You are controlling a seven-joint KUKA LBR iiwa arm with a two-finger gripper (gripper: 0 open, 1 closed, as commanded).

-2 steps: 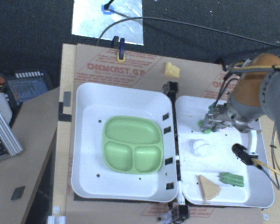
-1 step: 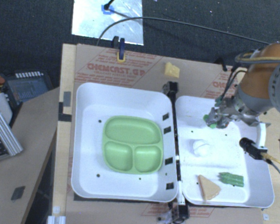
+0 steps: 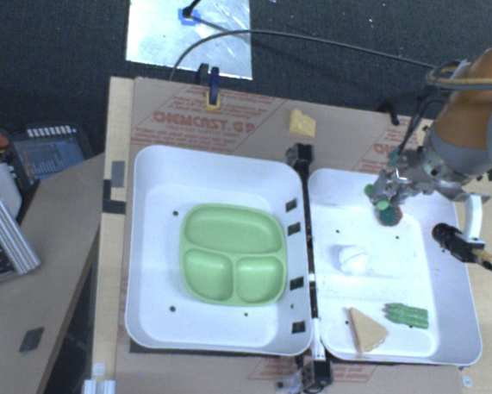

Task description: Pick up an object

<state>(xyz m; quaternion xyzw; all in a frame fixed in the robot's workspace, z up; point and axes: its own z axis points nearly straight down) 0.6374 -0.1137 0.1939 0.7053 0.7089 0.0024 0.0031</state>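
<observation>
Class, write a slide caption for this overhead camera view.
Gripper low over right bin, above a small object.

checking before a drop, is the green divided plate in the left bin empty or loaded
Empty. The green divided plate lies flat in the left bin, right side up, and all three compartments show only bare green.

A green divided plate (image 3: 232, 255) lies in the left bin (image 3: 157, 179), foil sheet (image 3: 193, 22) behind
</observation>
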